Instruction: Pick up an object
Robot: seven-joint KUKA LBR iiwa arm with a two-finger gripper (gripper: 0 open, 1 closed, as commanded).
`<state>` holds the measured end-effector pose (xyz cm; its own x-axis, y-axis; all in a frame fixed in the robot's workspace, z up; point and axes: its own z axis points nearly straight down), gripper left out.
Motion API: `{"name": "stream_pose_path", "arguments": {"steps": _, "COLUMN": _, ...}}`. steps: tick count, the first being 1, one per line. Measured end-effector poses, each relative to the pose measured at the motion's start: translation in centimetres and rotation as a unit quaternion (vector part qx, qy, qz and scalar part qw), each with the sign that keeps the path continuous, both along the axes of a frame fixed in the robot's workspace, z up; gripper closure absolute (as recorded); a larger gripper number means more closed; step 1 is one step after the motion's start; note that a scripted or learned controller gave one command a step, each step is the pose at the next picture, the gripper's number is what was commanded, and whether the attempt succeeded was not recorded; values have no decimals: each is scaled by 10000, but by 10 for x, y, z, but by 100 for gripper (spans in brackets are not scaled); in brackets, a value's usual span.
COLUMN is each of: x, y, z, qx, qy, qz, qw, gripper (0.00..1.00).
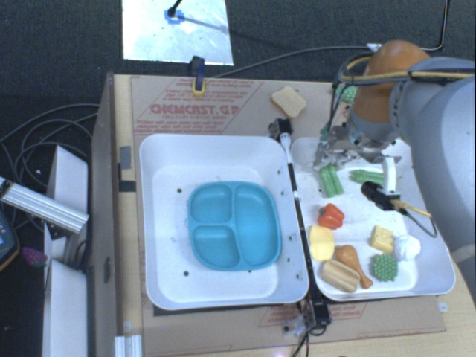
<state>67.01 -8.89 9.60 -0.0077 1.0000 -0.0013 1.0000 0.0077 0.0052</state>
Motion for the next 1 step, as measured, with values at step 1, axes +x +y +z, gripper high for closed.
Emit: {"name": "stream_pose_path", "arguments": {"steps": 1, "x": -55, "y": 64, "z": 90, "qx": 11, "qy": 6, "qz": -11, "qw": 10000, "gripper": 100}}
